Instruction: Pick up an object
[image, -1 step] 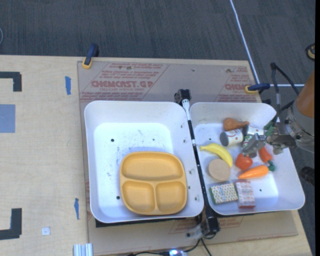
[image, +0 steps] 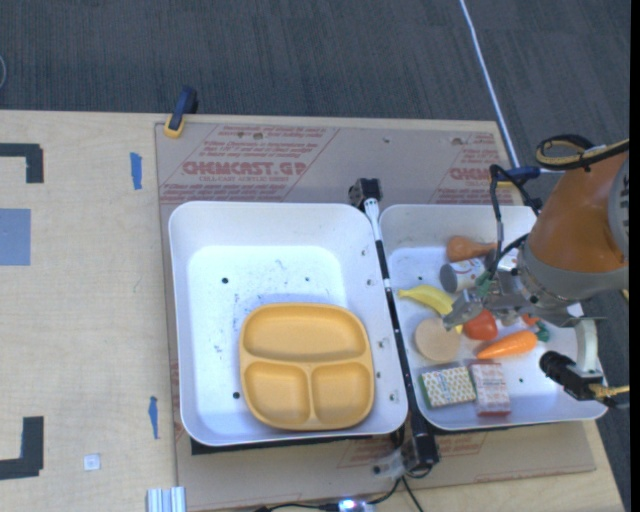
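The gripper (image: 478, 305) is low in the right bin (image: 560, 405), among a cluster of small toy foods, and its dark metal fingers are too tangled with cables and objects for the view to show whether they are apart, closed or gripping anything; it cannot be told. Just beside the fingers, possibly touching them, lies a red tomato-like piece (image: 481, 325). To its right and slightly nearer the viewer is an orange carrot (image: 508, 346), lying at a slant. To the left of the gripper sits a yellow banana (image: 427, 298), and below that a flat tan disc like a cookie (image: 436, 341). Toward the far side of the bin is an orange-brown piece (image: 463, 248), perhaps a drumstick. Near the bin's front wall lie 2 small packets side by side: a green-speckled one (image: 447, 385) on the left and a pink-and-white one (image: 490, 386) on the right. Above the gripper, the arm's orange band (image: 575, 225) and grey wrist (image: 560, 280) cover part of the right bin, reaching in from the right, with black cables looping around them. The left bin (image: 200, 240) holds a yellow plate (image: 305, 362) with 3 compartments, resting toward its front right. A black clip (image: 366, 190) sits at the far end of the seam between the 2 bins. Both bins stand on a brown printed board (image: 250, 160) on a pale wooden bench (image: 80, 300) marked with blue tape and black shapes.
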